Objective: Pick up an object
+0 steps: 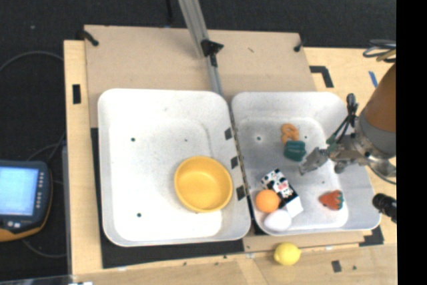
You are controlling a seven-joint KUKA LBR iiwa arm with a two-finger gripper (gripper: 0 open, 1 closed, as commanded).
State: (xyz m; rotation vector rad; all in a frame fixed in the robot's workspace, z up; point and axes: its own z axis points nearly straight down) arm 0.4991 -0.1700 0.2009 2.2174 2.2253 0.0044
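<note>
Going left to right. Off the bench at far left, a pendant w/ a lit blue screen [20,200] is sitting on the dark floor, cable looping off it.

Left bin [133,123] is holding a yellow bowl [203,183], upright, sitting toward the bin's near right corner, close to the divide between bins.

A grey aluminium rail [190,7] is slanting down from the top toward the gap between the two bins.

Right bin [267,110] is carrying the pickable stuff. An orange ball [267,200] is lying by the near left side, touching a white egg-ish object [278,219] just below it. A black-and-white patterned block [280,187] is sitting just beside the ball, up and to the right. Further back, a small orange-tan piece [289,131] is sitting touching a dark green block [294,149]. A red thing w/ a bit of green [331,199], maybe a strawberry or pepper, too blurry to call, is lying near the right wall.

A yellow lemon-like ball [287,253] is resting outside the bins on the bench's front edge.

My gripper [313,160] is hanging over the right bin, just right of the green block, above the red thing, arm coming in from the right. My fingers look to be spreading a little w/ nothing between them, approx half open at a guess. I'm not gripping any object.
</note>
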